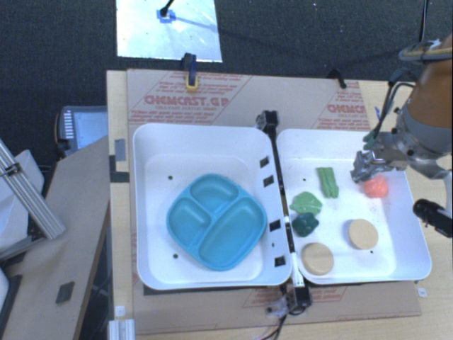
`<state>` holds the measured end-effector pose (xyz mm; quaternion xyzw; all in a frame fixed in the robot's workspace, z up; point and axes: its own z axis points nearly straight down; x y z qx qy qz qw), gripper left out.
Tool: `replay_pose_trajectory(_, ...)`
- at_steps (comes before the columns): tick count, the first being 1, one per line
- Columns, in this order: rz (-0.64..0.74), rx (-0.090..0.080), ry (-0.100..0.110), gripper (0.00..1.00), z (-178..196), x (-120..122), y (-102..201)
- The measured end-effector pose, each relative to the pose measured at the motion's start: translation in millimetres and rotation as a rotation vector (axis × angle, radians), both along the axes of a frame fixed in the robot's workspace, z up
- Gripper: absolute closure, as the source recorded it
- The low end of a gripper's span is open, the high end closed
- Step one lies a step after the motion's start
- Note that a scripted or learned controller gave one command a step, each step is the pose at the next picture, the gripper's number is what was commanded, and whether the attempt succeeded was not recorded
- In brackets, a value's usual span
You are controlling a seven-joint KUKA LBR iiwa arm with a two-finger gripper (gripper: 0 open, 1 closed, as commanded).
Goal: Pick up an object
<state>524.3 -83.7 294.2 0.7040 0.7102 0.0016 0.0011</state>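
Note:
My gripper (pixel 365 168) hangs over the right bin (pixel 354 266), near its far right side, just left of and above a pink-red lump (pixel 377 187). Nothing is visibly held between its fingers. Left of it lies a green stick-shaped piece (pixel 327 182). Nearer the bin's middle sit a light green leafy piece (pixel 306 203) and a dark teal lump (pixel 306 224). Two tan round discs rest toward the front, one (pixel 363 234) on the right and one (pixel 318 258) closer to the divider.
The left bin (pixel 152 154) holds a blue sectioned plate (pixel 216 220). A black divider strip (pixel 278 190) runs between the bins. Cardboard lies under both bins, with a yellow clamp (pixel 191 73) at its back edge.

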Motion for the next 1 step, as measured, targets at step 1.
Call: replay_pose_trajectory(1, 0.001, 0.001, 0.003, 1.00, -20.6, 22.7, 45.9)
